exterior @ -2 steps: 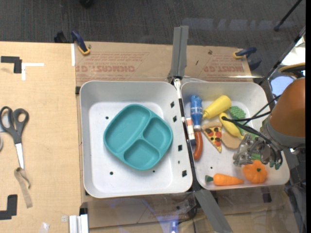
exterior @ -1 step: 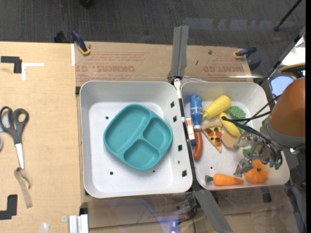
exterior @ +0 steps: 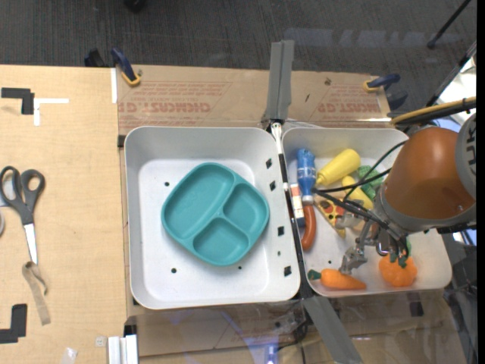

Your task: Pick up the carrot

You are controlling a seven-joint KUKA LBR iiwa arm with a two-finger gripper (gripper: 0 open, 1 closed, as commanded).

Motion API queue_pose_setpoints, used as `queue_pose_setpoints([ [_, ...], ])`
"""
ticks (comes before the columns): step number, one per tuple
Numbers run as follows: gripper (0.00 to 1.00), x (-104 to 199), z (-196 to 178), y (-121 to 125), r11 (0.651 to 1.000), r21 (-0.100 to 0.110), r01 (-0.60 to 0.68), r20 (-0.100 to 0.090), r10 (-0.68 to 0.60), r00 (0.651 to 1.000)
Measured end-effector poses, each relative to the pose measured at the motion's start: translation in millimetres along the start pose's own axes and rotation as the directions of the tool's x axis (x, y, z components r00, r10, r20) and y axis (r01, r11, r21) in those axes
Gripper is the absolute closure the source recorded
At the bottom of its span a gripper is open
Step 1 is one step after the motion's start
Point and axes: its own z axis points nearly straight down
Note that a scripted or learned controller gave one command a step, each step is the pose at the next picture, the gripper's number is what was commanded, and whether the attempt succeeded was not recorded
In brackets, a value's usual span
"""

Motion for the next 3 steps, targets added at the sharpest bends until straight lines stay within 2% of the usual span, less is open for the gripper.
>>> queue_pose_setpoints([
  [1,0.00,-10,-31,-80,0.929,0.002,-0.370,-0.041,0.369,0.928],
  [2,0.00,1,10,-51,0.914,0.003,-0.407,-0.044,0.407,0.913],
  [3,1.00,-1,0,-51,0.915,0.003,-0.404,-0.041,0.404,0.914],
])
